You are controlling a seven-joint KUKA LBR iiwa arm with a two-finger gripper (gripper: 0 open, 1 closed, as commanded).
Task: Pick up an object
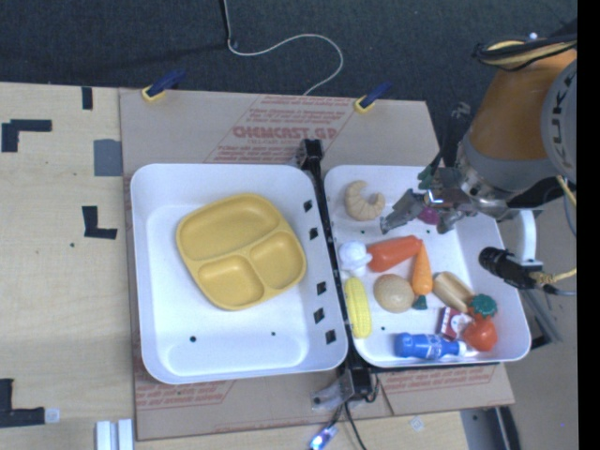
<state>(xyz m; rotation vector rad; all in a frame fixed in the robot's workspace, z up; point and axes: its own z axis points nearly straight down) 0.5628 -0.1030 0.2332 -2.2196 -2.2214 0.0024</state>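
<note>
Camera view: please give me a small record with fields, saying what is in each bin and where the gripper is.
left bin: one yellow divided plate
right bin: croissant, two carrots, corn cob, potato, blue bottle, tomato, small white item, a few others
gripper: above the upper part of the right bin, beside the croissant
held object: none seen between the fingers
arm: enters from the right

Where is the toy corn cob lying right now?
In the camera view, the corn cob lies in the right bin, along its left wall, just left of the potato and below the small white piece.
</note>
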